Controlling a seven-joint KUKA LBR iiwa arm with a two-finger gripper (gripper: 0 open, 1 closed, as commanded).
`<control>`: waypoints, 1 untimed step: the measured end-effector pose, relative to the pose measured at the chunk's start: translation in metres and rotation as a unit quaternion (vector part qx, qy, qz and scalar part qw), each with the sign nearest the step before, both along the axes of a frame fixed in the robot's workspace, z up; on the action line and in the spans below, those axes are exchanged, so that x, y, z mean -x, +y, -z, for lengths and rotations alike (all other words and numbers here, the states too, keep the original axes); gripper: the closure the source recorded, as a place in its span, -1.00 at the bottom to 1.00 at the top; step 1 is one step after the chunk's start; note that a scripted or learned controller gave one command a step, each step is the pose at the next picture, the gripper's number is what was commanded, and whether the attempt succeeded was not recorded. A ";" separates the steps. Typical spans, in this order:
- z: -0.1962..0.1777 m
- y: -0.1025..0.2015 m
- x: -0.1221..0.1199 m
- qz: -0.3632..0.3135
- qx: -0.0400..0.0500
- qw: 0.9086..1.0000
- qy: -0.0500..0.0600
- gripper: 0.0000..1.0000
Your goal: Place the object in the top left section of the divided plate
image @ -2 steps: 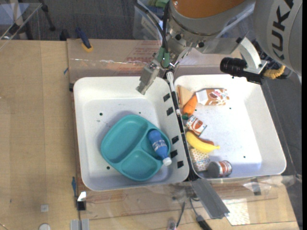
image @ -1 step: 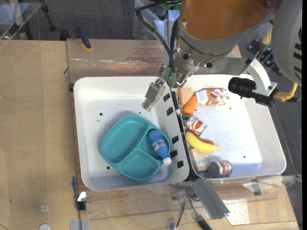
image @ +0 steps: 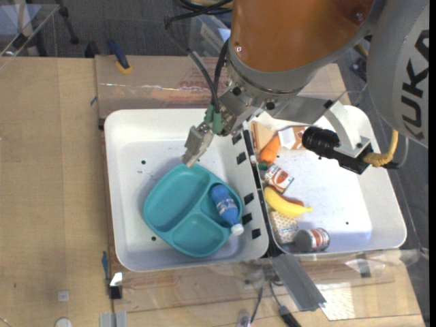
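Two white bins side by side on the table [image: 48, 182]. In the left bin [image: 129, 142]: a teal divided plate [image: 178, 213], tilted towards the bin's near right corner. In the plate's right-hand section: a blue bottle [image: 225, 208] with a white cap, on its side, cap at the plate's rim. Just above the plate's far edge: the end effector [image: 193, 150], fingers close together and pointing down-left, nothing visible between them. In the right bin [image: 354, 203], along its left wall: an orange thing [image: 270, 150], a small red-and-white carton [image: 278, 178], a banana [image: 286, 204] and a can [image: 312, 238] on its side
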State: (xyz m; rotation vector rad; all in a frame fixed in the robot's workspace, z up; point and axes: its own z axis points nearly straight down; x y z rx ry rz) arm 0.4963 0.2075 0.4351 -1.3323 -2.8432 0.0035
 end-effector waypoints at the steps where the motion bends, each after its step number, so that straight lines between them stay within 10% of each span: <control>1: 0.000 -0.016 -0.053 0.091 -0.001 0.996 -0.003 -1.00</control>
